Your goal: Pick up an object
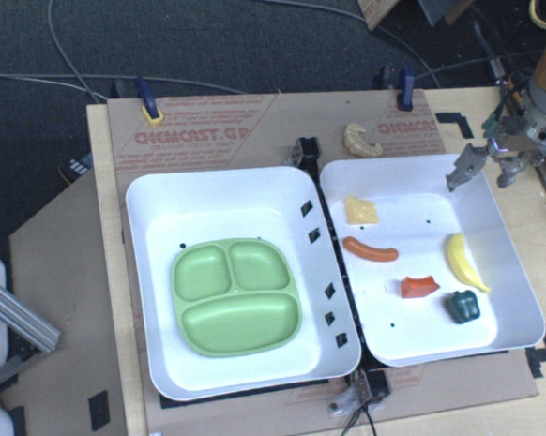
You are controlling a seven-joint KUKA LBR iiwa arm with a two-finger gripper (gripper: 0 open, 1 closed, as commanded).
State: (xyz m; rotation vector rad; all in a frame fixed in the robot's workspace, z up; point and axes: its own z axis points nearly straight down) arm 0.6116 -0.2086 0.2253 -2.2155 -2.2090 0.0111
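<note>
Looking down on two white bins, with my gripper parked at the upper right of the frame.

On the left, the left bin holds a green divided tray, lying flat near the bin's middle. Moving right, the right bin carries the loose things: a pale yellow wedge near its upper left, a sausage just below that, a red piece lower down toward the centre, a banana to its right, and a dark green piece just under the banana's lower end. A beige lump sits on the board above this bin. My gripper hangs over the bin's upper right corner, fingers spread apart and gripping nothing, well apart from the banana.
</note>
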